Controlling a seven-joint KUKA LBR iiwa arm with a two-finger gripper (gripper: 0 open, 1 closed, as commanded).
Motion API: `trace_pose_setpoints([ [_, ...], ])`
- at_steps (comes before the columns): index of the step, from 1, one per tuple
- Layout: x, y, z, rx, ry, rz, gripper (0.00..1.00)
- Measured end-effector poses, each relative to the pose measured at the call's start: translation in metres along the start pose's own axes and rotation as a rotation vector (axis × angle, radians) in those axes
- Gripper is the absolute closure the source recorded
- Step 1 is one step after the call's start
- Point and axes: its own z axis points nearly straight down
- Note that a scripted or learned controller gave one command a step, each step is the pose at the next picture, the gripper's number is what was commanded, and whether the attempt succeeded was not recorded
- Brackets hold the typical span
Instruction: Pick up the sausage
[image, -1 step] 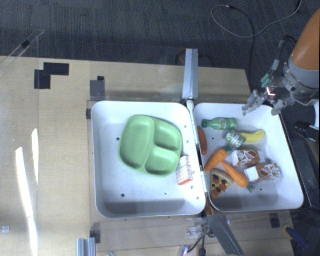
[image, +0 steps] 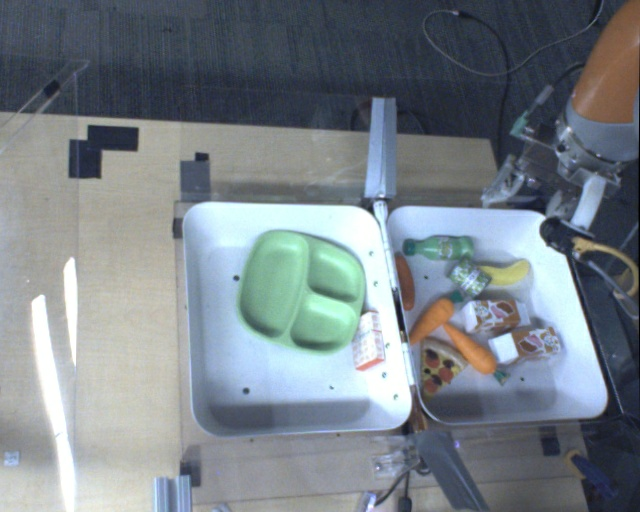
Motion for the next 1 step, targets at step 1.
trace_pose_setpoints([
  [1,0.0164,-0.0096,0.1567,-0.011,0.003,-0.113,0.00],
])
